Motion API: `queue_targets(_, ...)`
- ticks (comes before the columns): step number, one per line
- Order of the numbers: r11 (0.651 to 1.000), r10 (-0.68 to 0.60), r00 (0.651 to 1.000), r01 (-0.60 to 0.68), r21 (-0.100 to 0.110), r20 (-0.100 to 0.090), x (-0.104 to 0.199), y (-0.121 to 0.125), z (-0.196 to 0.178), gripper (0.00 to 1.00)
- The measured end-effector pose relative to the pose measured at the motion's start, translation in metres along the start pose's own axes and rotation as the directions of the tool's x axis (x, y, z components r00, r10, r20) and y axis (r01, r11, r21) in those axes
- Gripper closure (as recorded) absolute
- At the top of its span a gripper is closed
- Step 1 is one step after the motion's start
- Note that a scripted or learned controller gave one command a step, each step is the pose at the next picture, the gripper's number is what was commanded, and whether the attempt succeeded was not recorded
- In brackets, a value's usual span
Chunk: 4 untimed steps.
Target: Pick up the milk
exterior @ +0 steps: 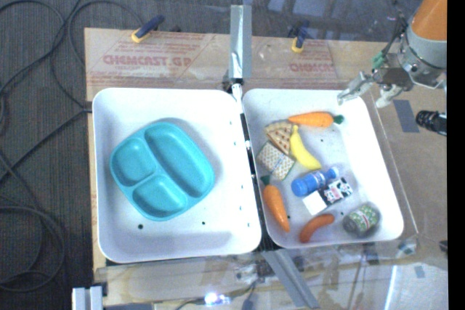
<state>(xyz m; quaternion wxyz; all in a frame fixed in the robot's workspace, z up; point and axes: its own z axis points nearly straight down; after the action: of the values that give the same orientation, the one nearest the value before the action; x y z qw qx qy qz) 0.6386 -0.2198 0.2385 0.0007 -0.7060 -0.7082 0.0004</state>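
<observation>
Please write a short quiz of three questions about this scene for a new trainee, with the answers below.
1. True or false: the milk carton lies in the left bin.
2. Which thing touches the milk carton? A) blue bottle B) teal plate C) top carrot
3. Over which corner of the right bin is the gripper?

Key: 1 false, it lies in the right bin. 2 A. 3 the far right corner, above the rim.

Small milk carton, white with black cow patches, lying on its side, low in right bin.
</observation>
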Motion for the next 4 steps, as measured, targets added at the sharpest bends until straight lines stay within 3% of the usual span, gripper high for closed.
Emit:
queue_targets(1, 0.94, -0.342, 0.94, 0.342, -0.001, -0.001, 0.079, -0.039, 0.116, 0.0)
queue_targets(2, 0.998, -0.069, 0.998, 0.069, 0.0, 0.002, 0.05, -0.016, 0.071, 0.0)
queue_targets(3, 0.931, -0.364, 0.931, 0.364, -0.011, 0.008, 0.12, -0.029, 0.137, 0.0)
queue_targets(4, 0.931, -0.365, 0.931, 0.365, -0.015, 0.003, 0.124, -0.028, 0.127, 1.0)
